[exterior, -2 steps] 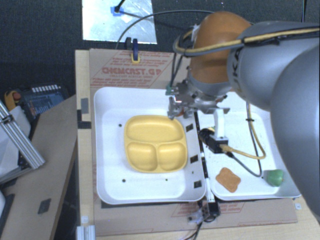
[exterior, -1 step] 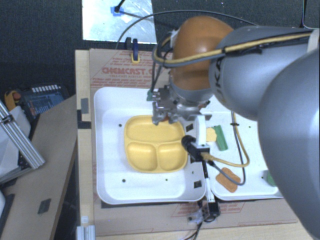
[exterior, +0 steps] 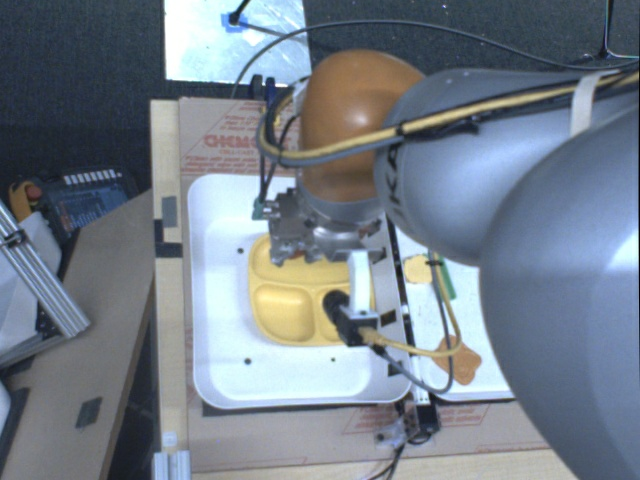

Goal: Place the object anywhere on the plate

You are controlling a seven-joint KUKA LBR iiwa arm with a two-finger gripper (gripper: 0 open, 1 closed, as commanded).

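White bin (exterior: 215,298), yellow plate (exterior: 285,313), cardboard bench (exterior: 215,138)

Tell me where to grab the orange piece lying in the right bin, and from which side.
Judging by its flat pose, take the orange piece from straight above, gripper across its narrow end nearest the yellow cable. It lies flat on the right bin floor, so a side approach looks unworkable.
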